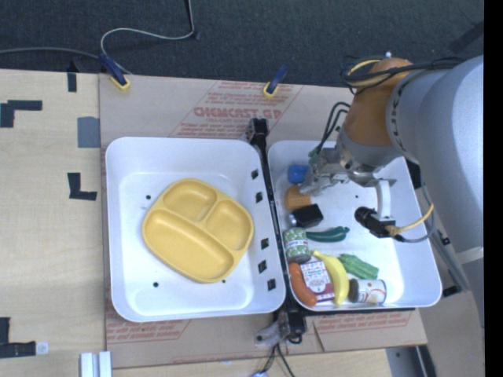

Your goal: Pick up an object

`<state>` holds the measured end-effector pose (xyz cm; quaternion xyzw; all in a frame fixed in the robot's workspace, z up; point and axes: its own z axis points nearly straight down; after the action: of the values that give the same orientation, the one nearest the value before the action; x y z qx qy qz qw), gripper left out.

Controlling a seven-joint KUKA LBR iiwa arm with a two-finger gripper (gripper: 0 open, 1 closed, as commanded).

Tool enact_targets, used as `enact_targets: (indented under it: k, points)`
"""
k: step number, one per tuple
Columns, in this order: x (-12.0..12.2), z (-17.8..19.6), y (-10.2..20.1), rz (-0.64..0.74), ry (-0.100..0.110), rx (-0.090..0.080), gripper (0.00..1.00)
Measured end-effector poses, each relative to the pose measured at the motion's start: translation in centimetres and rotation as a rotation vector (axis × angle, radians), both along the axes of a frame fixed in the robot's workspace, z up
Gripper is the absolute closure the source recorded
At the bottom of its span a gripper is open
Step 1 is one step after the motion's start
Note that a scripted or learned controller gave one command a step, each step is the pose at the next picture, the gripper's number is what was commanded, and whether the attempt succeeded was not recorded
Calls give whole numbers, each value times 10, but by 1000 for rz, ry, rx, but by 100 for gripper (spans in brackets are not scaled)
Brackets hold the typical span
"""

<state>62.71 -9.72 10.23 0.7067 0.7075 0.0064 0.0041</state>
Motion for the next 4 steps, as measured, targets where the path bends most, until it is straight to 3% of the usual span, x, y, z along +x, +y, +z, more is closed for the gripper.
enact_targets:
  k: [1, 2, 3, 4]
  points:
    - [42, 83, 41, 1, 12, -4, 100]
    - [-12, 96, 38, -1, 15, -5, 100]
    - [-12, 96, 38, -1, 16, -4, 0]
    - [-100, 48, 3, -3, 19, -3, 0]
